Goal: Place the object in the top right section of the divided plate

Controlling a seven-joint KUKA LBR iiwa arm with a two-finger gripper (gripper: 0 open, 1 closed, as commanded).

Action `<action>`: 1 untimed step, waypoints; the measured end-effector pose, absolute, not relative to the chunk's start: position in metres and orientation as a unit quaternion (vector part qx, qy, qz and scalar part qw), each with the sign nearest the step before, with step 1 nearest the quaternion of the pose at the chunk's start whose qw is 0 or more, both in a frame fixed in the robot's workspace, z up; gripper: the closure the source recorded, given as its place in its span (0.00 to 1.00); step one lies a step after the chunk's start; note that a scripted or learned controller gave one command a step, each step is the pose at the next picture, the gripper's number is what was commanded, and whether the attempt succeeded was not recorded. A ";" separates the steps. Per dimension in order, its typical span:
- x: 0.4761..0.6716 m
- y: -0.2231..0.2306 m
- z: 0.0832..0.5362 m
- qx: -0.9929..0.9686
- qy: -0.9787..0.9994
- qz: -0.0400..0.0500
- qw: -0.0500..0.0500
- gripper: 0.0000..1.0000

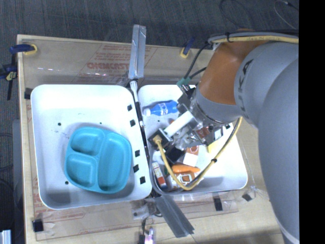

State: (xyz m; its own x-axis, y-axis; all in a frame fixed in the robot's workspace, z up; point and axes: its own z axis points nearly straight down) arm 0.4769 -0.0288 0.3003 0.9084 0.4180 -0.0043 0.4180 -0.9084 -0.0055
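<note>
on the left, the divided plate (98, 160) lay flat in the left bin (45, 111), a teal dish with three sections and nothing in any of them; its long side ran from upper left to lower right across the bin floor. the top right section looked to be the large one along the plate's right flank. the step in hand seemed to be the pick, not the placing

past the divider between the two bins, the right bin (231, 174) held a jumble: a blue-labelled bottle (161, 108) lying on its side, pointing left to right, an orange item (184, 170) near the bottom rim, and small cartons under a yellow cable. which of these was the object to be moved could not be told

the pincer (177, 131) hung low over that heap, the grey arm (264, 100) crowding in from the right. whether it was released or clenched could not be told, and nothing was plainly seen in it. the next move, judged from this, called for a firm hold on one item, a lift clear of the divider, then travel leftward over the plate
</note>
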 end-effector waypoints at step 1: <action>0.477 -0.105 0.341 -0.981 -0.196 0.001 0.002 1.00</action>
State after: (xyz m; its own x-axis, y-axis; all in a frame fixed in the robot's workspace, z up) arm 0.4767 -0.1052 0.3409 0.9228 0.3853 -0.0021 0.3853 -0.9228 -0.0036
